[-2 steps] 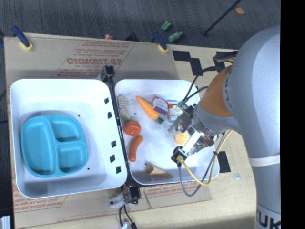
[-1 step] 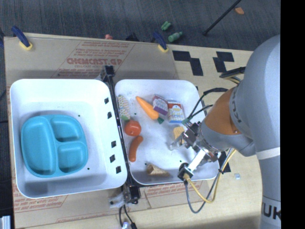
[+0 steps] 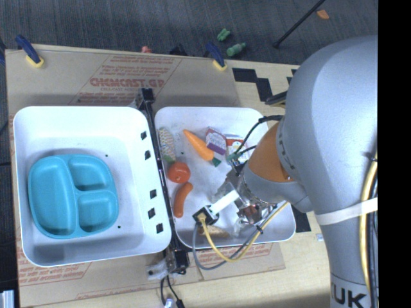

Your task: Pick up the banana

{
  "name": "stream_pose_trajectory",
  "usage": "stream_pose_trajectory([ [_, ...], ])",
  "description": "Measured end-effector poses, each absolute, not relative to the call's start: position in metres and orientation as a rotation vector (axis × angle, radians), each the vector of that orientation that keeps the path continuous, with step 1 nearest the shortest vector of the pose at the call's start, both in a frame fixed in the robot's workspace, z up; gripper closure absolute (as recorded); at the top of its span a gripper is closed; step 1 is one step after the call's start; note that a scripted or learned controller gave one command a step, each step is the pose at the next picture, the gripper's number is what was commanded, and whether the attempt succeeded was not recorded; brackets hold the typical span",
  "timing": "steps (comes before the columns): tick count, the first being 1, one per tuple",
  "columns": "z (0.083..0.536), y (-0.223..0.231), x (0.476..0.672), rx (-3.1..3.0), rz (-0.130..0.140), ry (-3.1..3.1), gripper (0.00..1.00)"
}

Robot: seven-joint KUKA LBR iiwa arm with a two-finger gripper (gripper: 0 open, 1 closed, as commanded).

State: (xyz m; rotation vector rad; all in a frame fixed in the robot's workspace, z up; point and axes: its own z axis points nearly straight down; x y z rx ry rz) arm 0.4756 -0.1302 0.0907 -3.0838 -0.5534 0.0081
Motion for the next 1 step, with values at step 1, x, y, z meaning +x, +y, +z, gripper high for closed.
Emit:
stream_pose_trajectory([
  [1, 0.1115, -0.1864, 0.4987, -3.080, 0.005, -0.591, 0.00],
])
